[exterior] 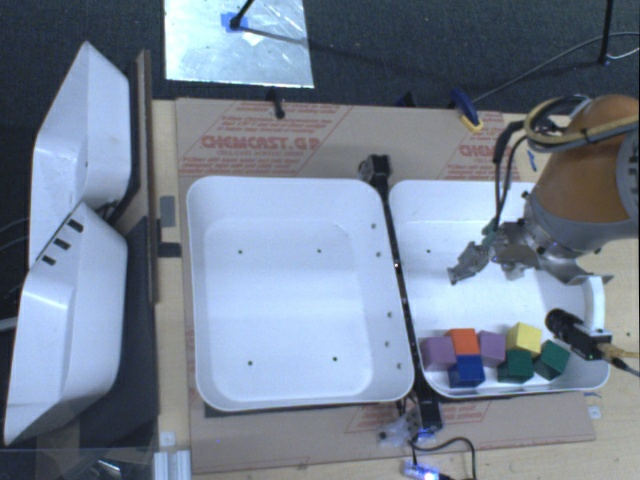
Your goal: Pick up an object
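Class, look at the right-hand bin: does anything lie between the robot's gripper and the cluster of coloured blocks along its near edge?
Nothing visible does. The two-finger gripper hangs over bare white floor of the right bin, and the coloured blocks, among them the orange block and the yellow block, sit nearer the camera with open floor between.

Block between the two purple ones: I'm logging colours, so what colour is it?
Orange. The block shows best in the camera view, in the right bin.

Small coloured blocks lie bunched along the near wall of the right bin [420, 200]: a purple block [437, 351] at the left, an orange block [463, 341] touching a blue block [466, 371], a lilac block [492, 346], a yellow block [524, 337], and two green blocks [516, 366] [550, 359].
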Controlling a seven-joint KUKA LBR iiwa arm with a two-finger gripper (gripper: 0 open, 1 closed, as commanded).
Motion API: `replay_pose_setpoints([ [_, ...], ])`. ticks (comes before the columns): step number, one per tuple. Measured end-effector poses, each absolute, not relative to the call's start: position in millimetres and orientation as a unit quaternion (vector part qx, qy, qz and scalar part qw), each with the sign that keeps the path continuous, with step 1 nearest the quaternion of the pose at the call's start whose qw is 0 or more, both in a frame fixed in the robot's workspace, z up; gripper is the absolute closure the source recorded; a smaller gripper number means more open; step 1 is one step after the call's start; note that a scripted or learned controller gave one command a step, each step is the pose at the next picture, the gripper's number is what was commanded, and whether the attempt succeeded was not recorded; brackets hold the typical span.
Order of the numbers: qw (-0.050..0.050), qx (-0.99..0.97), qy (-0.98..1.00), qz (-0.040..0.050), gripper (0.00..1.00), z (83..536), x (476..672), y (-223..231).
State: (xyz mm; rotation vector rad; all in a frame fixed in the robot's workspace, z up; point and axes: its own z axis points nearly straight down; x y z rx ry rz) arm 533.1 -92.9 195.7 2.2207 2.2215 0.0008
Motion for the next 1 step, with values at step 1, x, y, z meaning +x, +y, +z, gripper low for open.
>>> replay_pose_setpoints([
  [1,0.001,0.707,0.707,0.0008,1.00,206.3,533.4,-92.9],
])
